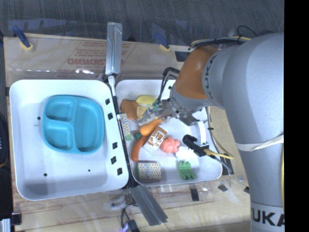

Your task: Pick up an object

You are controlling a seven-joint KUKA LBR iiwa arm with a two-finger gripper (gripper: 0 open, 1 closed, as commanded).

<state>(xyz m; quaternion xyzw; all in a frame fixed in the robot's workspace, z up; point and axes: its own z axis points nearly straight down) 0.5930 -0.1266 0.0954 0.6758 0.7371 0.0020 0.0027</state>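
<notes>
Camera view, from above at a slant. My gripper (158, 111) is low in the right-hand shallow white bin (166, 167), toward its far left part. Open or closed: cannot tell from here.

Just below my tip lies an orange plastic carrot (150, 125), tilted. I cannot tell whether I touch it. A yellow rounded plastic piece (146, 100) sits just beyond, and a brown lumpy piece (129, 108) beside that, near the bin's left wall.

Nearer the camera:
- small printed orange-and-white carton (157, 138)
- pink soft lump (169, 145) just beside the carton
- second long orange piece (135, 150) along the left wall
- patterned cylinder (148, 170)
- green ridged toy (185, 170)

The left-hand shallow white bin (29, 173) holds a blue three-compartment plastic plate (75, 123).
</notes>
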